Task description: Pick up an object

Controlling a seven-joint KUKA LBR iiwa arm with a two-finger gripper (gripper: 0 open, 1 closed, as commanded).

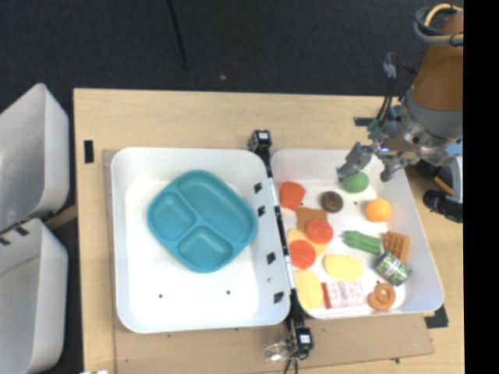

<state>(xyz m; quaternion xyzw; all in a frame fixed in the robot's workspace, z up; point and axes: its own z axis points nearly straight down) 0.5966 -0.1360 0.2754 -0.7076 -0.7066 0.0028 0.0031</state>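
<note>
The arm [438,68] reaches in from the right, and the gripper [373,162] hangs over the far edge of the right bin [421,244], fingers spread, one grey finger [352,160] on the left and the other [390,168] on the right. Between them, slightly nearer, sits a green ball [356,181] on the bin floor, just under the left finger (touching or not, hard to call from up here). Nothing is pinched.

The right bin is crowded. A dark brown piece [332,201] lies just beside the green ball, an orange ball [378,209] toward the right wall. Along the left wall: an orange-red slice [291,194], a red disc [319,231], another orange disc [302,253]. In the middle, a green pod [362,242] and a yellow lump [343,267]. By the right wall, a waffle [396,245] and a green can [392,268]. At the near edge, a red-and-white packet [344,293] and a brown ring [382,295].

The left bin [125,287] holds a blue tray [202,220] with three compartments, resting near its centre.
</note>
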